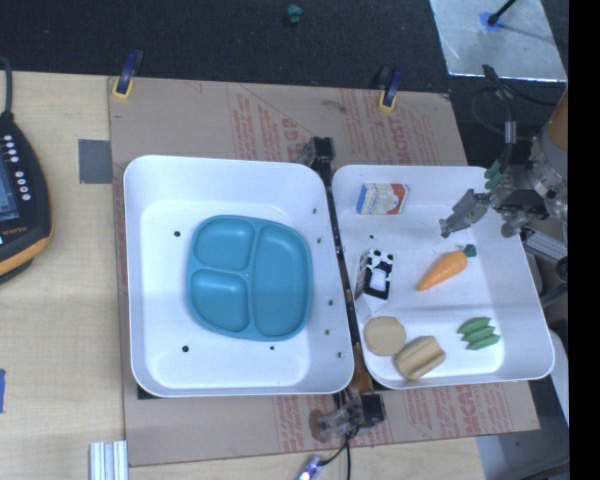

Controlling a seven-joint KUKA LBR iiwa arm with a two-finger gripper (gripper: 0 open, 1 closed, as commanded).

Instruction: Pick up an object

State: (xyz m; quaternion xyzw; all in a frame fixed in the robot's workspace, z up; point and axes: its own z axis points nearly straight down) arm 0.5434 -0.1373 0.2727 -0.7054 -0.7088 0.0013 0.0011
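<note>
**Q:** What does the scene look like?

**A:** Brown cardboard covers a pale wooden bench, and two shallow white plastic bins sit on it side by side. At the 9 o'clock side, the left white bin (140,268) holds a blue divided plastic plate (250,276). At the 3 o'clock side, the right white bin (510,268) holds small toys: an orange plastic toy carrot with a green top (445,268), a small red, white and blue carton (382,199), a black and white block (377,275), a round tan disc (385,335), a tan bread-roll shape (420,357) and a green pea pod (478,332).

**Q:** Where is the arm?

**A:** The grey two-finger gripper (458,218) hangs over the right bin, towards 1 o'clock from the carrot and near its green top. Its fingers look parted, and nothing sits between them.

**Q:** How does the carrot lie?

**A:** It lies flat and apart from the other toys. Its long axis runs from 8 o'clock to 2 o'clock, with the pointed tip at 8 o'clock and the leafy end at 2 o'clock.

**Q:** How should the pick go, if the carrot is the target?

**A:** Probably best to centre over the thick orange middle, turn the fingers to close across the long axis, from 11 to 5 o'clock, then descend straight. Gripping near the narrow tip risks a slip.
</note>
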